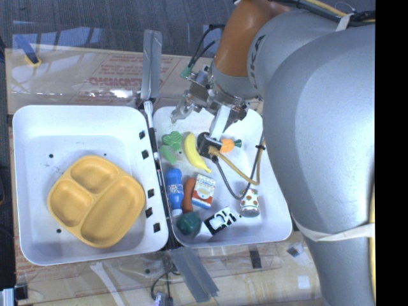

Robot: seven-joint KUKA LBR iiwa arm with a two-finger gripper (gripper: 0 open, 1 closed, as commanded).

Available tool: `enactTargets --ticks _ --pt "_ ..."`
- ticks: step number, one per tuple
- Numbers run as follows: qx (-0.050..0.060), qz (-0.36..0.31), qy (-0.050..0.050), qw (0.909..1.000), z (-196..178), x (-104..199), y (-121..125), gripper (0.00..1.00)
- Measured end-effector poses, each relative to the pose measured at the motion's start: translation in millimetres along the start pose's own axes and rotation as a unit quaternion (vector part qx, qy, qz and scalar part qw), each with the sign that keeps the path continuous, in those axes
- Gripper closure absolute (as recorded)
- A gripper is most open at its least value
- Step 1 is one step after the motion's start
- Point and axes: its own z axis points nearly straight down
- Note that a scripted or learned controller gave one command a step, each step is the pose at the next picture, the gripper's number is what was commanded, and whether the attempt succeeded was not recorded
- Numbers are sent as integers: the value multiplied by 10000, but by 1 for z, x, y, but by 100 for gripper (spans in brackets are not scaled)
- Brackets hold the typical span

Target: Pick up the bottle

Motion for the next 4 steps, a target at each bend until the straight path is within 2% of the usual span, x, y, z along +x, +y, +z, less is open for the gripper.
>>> enactTargets --ticks 1,2,3,4 --pt "4 -784 -14 9969 51 64 -105 0" --pt "2 -68 -9 10000 51 -17 -151 0" --pt "-1 141 -6 9999 51 -34 -93 0" --pt "-1 138 -7 9999 51 -34 -93 0"
